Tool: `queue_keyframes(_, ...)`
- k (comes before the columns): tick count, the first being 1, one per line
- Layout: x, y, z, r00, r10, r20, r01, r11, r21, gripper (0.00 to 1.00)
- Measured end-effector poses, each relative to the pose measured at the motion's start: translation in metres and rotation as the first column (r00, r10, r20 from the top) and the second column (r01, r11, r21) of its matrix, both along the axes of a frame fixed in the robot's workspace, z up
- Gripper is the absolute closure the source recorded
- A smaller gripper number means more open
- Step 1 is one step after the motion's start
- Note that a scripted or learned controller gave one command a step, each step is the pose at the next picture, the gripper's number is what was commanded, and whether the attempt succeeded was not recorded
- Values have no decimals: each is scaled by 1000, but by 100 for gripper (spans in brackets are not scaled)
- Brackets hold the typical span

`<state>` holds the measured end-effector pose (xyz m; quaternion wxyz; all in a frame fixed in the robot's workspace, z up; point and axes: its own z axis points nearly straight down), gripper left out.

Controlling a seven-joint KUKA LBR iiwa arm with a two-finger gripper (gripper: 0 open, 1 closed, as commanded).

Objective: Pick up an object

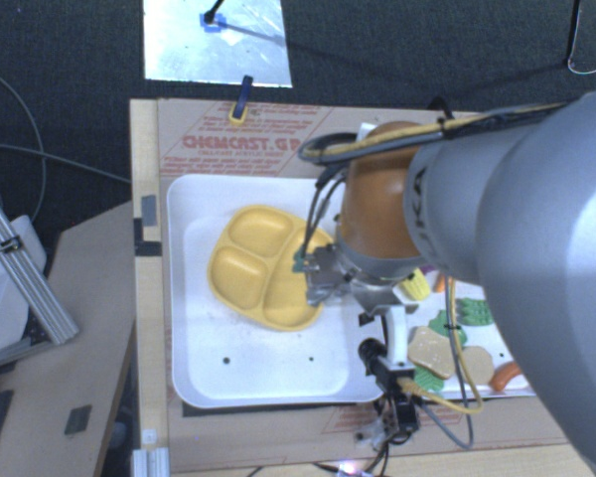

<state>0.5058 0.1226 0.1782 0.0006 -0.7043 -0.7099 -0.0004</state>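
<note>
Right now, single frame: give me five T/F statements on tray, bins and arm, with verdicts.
1. A yellow divided tray lies in the left bin. True.
2. The tray stands on edge against the bin wall. False: it lies flat on the bin floor, compartments up.
3. The arm hangs over the seam between the two bins, covering the tray's right edge. True.
4. The small items sit in the same bin as the tray. False: they are in the right bin, partly behind the arm.
5. The arm's band is blue. False: the band is orange.
</note>
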Motion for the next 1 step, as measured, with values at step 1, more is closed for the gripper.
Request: queue_keyframes(1,0,-3,12,1000,-2,2,2,1000,0,100)
